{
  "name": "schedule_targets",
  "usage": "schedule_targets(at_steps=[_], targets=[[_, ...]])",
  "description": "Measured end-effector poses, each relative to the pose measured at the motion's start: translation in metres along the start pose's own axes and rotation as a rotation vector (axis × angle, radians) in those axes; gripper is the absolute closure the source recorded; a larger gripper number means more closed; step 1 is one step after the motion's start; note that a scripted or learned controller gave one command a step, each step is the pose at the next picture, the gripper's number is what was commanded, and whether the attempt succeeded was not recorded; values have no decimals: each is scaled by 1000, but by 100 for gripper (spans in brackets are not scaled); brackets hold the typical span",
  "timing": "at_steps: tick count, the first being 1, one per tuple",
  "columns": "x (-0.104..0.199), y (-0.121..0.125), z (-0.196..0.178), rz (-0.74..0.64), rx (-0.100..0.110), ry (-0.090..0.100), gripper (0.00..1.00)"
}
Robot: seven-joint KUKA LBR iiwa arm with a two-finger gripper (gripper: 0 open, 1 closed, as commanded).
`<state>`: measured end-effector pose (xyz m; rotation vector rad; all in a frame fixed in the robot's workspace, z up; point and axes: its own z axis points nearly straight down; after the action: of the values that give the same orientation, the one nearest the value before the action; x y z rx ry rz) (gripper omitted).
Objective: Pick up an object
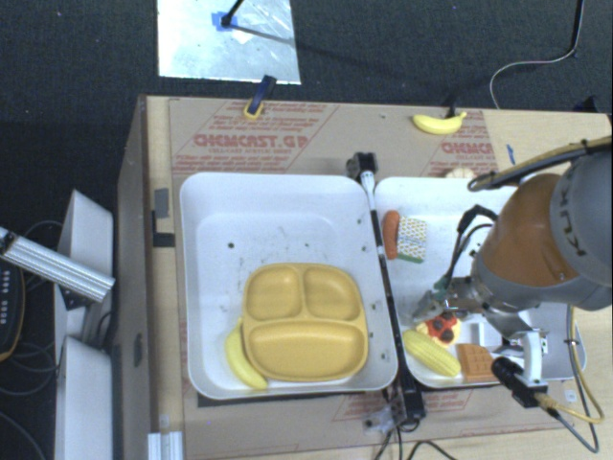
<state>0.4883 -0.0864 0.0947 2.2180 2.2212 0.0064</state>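
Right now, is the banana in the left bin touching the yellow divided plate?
Touching. The camera view shows the banana tucked against the lower-left rim of the yellow divided plate in the left bin, no white gap between them.

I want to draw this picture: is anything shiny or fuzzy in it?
In the camera view, the silver sheet on the dark floor shines with bright glare; the white bins look evenly lit; the arm looks a little blurry, and the yellow tray looks sharp.
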Motion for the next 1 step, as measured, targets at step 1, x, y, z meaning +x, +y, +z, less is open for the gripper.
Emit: schedule_targets(at_steps=[1], targets=[[62, 81, -90, -2, 1, 0, 100]])
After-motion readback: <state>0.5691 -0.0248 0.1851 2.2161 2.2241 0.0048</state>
